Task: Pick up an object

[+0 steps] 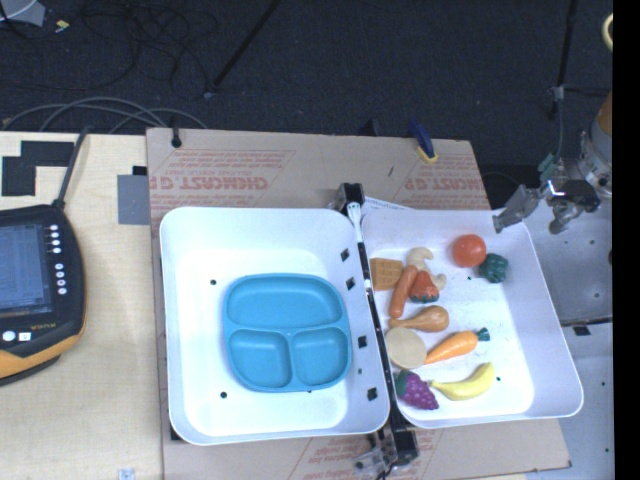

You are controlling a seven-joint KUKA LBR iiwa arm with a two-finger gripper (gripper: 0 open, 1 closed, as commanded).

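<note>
Spread apart with nothing between them, the fingers of the grey two-finger gripper (538, 211), hanging just past the far right corner of the right shallow white bin (548, 363). Nearest below: a round red toy tomato (468, 250), touching a dark green knobbly toy vegetable (492, 267), both clear of the fingers. Further left in the same bin, a beige toy mushroom (420, 258), a small red toy strawberry (427, 288) tucked beside a slim orange toy carrot (402, 290), and a tan square cracker-like piece (384, 272) against the bin's left wall. Lower down, a tan pear-shaped toy (425, 319), a pale round disc (406, 347), a second orange carrot with a green top (455, 346), a yellow toy banana (465, 382) and a purple toy grape bunch (418, 391). Next door in the left shallow white bin (190, 268), a blue three-compartment plastic plate (287, 330). Out on the tabletop's left edge, a black-and-orange handheld control pendant (35, 278).
</note>
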